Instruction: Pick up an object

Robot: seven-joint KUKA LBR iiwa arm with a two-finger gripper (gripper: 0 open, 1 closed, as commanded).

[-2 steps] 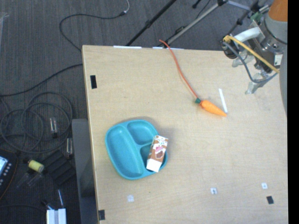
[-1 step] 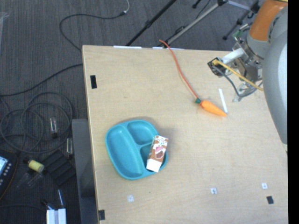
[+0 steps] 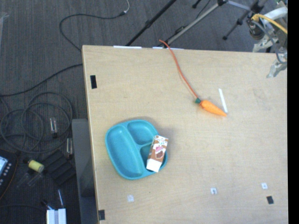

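1. Camera view, looking down at a slant on a pale wooden tabletop (image 3: 224, 162) over dark carpet.
2. At the top right edge, part of the arm's end (image 3: 268, 24) with yellow cabling; below it, a grey gripper (image 3: 276, 69) cut off by the frame, over the table's far right corner. Cannot tell whether open or closed; nothing seen held in it.
3. Well apart from the gripper, left of centre: a blue divided plate (image 3: 112, 148) with a small printed carton (image 3: 157, 153) lying across its right rim, partly in the right compartment.
4. Between plate and gripper: an orange toy carrot (image 3: 212, 108) lying flat, green tip to the left, tied to a thin orange cord (image 3: 180, 71) running up to the table's far edge.
5. Just beside the carrot's right end, a short white stick (image 3: 223, 100), touching or nearly so.
6. Small black tape mark (image 3: 93, 81) near the left edge.
7. On the floor at left, coiled black cables (image 3: 37, 120); beyond the table, stand legs (image 3: 210, 8).
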